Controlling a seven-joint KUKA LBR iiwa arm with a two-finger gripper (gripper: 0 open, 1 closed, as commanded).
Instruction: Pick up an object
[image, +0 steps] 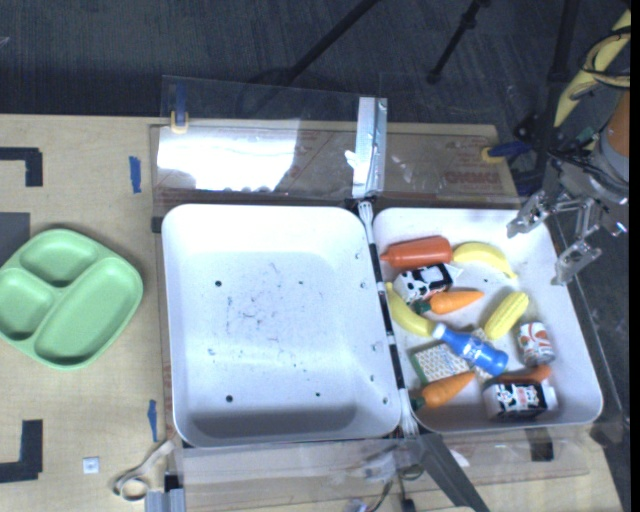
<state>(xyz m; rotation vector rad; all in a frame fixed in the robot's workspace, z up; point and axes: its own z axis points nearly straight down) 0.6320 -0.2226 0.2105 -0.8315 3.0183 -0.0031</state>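
Nearest the camera, at the front of the right bin (585, 330), lay a small black-and-white carton (520, 398) on its side, touching an orange carrot (447, 388) to its left. Just behind them sat a blue bottle (474, 350) lying at a slant, a patterned card (436, 360) beside it, and a small red-and-white can (537, 342) near the right wall. Farther back came an ear of corn (505, 312), a second carrot (455, 300), a yellow banana (405, 313) along the left wall and a black-and-white toy cow (422, 282). At the back of the pile lay a red sausage (416, 250) and another banana (485, 258).

The left bin (270, 320) held nothing but scuff marks, and a green divided plate (66, 296) rested on the tabletop (70, 160) well to its left.

Beyond the pile, the gripper (548, 240) hovered above the right bin's back right corner, its two fingers spread open and holding nothing, well apart from every object. The pick had not yet begun.

To do it well, the arm would probably do best choosing something at the pile's edge, such as the can or the corn, coming straight down with fingers set across the narrow side, clear of neighbours and the wall.
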